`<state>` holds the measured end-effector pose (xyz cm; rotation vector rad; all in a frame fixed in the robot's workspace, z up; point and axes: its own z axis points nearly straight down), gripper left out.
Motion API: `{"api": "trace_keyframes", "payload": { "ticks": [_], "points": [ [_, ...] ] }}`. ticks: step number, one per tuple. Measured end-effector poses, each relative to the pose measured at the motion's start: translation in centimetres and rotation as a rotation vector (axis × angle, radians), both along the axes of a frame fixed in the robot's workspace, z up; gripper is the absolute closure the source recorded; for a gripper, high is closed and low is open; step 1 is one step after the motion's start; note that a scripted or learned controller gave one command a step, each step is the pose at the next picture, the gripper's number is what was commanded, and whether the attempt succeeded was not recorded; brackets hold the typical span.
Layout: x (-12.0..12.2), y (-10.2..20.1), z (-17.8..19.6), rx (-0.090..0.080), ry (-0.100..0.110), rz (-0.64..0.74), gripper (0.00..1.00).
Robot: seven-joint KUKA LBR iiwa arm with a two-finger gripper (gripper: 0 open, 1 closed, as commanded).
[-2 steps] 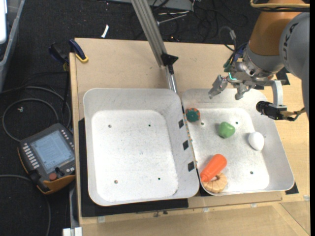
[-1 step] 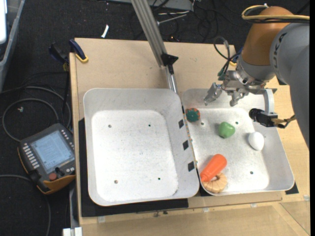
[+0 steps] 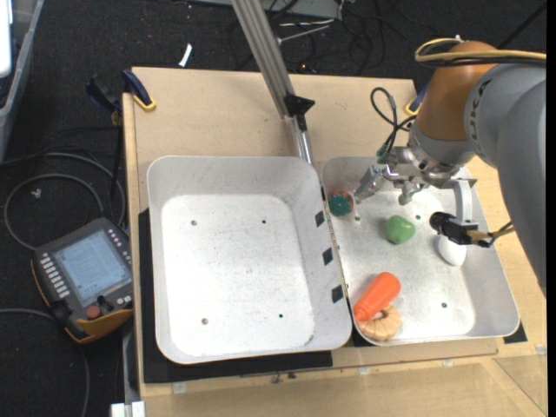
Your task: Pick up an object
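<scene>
Grey arm (image 3: 512,120), orange band, yellow cable.

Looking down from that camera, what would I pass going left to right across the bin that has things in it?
Small teal object → orange carrot-shaped toy → green lump → white object beside the bin's right wall.

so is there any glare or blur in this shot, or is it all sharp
Camera view: even overhead light, with mild glare whitening the left bin's floor; soft shadows under the carrot and green ball; the bench and bins are sharp, while the gripper looks slightly soft and the floor is dark.
</scene>
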<state>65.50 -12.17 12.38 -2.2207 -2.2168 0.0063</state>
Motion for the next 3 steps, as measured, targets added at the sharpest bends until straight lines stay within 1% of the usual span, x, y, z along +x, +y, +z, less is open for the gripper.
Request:
{"api": "trace_keyframes", "payload": {
  "ticks": [1,2,3],
  "points": [
    [0.0,-0.4,-2.8,-0.009,-0.008,-0.002,0.00],
    [0.1,-0.4,-1.6,-0.009,-0.011,-0.002,1.00],
    [0.6,-0.7,4.7,-0.001,-0.014,0.001,1.00]
  ]
}}
